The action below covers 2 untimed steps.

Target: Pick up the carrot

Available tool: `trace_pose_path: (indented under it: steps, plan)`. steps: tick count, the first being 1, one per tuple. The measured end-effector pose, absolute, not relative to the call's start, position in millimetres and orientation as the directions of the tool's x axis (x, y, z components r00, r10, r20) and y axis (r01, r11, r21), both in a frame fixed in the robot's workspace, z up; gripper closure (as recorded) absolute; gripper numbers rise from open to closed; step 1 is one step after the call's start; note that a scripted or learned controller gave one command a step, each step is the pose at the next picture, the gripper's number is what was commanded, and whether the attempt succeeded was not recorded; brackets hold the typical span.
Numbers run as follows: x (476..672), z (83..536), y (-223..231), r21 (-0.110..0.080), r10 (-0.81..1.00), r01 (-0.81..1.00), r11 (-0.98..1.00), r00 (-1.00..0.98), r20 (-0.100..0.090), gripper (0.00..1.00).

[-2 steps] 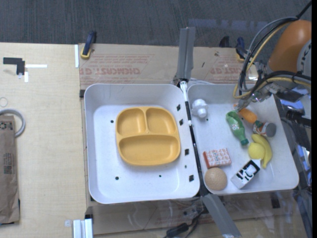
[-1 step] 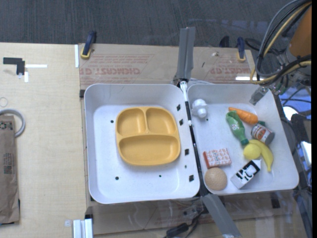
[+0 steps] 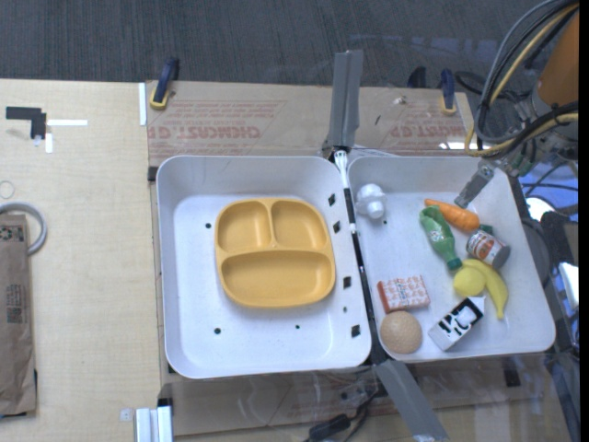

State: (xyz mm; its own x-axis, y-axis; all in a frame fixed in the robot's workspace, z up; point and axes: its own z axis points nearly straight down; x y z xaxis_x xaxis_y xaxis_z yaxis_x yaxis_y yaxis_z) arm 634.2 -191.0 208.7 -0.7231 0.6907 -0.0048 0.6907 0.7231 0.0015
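The small orange plastic carrot (image 3: 453, 214) lies in the right-hand shallow white bin (image 3: 405, 247), near that bin's far right corner. The end effector (image 3: 476, 188), a slim grey part slanting down from the upper right, hangs just beyond the carrot's thick end, close to it; whether they touch cannot be told, nor whether the end effector is released or clenched. The carrot's long axis runs roughly left to right across the bin, tilted slightly, the narrow end toward the bin's centre. Its near side touches the green plastic bottle (image 3: 440, 236). The arm (image 3: 552, 90) enters over the bin's right wall, wrapped in yellow and black cables (image 3: 515, 53). Also in this bin: a small tin can (image 3: 487, 248), a yellow banana (image 3: 486, 282), and a white round object (image 3: 370, 199). The left-hand white bin (image 3: 184, 274) holds a yellow divided plate (image 3: 274, 251).
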Motion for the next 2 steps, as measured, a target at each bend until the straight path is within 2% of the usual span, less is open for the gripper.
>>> trace_pose_path:
  steps: [1,2]
  plan:
    - [648.2,178,-169,0.001,0.484,0.484,0.875,-0.875,-0.004,0.00]
    - [643.6,166,-213,0.000,0.441,0.441,0.897,-0.897,-0.005,0.00]
